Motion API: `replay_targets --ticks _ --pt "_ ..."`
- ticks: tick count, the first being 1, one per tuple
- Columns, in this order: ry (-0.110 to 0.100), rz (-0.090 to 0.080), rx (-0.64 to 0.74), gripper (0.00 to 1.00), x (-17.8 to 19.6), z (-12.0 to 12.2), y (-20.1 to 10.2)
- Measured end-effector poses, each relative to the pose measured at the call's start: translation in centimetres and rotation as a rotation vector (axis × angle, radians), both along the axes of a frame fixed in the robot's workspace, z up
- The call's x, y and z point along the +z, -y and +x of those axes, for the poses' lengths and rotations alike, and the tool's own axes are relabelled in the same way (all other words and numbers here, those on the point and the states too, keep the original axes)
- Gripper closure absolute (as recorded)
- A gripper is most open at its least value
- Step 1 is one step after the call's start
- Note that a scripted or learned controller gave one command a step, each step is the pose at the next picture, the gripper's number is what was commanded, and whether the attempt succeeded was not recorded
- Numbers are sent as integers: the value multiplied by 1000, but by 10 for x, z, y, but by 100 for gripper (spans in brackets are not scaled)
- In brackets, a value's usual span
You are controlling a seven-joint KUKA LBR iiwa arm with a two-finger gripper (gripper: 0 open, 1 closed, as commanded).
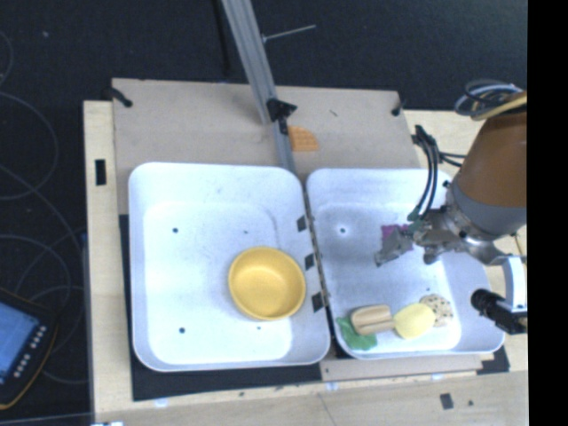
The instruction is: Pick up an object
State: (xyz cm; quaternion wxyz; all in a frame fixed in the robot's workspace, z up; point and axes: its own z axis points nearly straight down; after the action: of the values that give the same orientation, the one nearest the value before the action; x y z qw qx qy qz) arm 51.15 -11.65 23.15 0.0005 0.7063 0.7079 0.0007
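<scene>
The gripper hangs over the middle of the right bin, with nothing visibly held. Whether it is clenched or released cannot be told. A yellow lemon-like object lies near that bin's front wall. The reach seems underway; next it likely must descend forward.

Two bins sit side by side on the bench: the left bin holds a bowl near its right wall. In the right bin, a block, a lemon and a small ball lie along the front edge, with the claw above the bin's middle.
</scene>
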Motion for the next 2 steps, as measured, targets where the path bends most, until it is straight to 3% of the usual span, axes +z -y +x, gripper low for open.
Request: replay_targets --ticks 1,2 --pt "1 0 -2 0 0 0 0" --pt "-7 -1 -3 0 -62 -3 -2"
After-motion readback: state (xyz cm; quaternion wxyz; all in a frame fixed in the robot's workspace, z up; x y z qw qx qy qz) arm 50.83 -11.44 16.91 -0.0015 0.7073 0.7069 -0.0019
